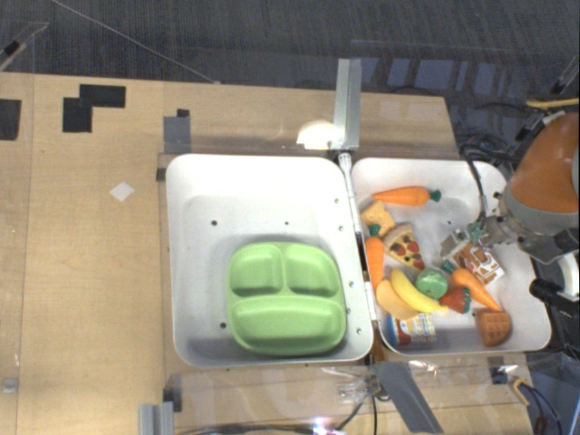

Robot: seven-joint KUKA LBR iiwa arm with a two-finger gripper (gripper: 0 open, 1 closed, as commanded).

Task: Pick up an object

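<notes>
The pick looks barely begun: the tool (468,236) sits low in the right-hand shallow white bin (529,338), at about three o'clock of the pile of plastic toy food, just beside a small printed packet (480,263). Every toy, including the yellow plastic banana (412,293), seems to lie loose.

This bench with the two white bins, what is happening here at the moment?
A grey robot arm reaches in from the right, its tool low over the right bin, which holds toy food: carrots, a banana, a pizza slice. The left bin holds a green divided plate. Nothing looks lifted yet.
</notes>
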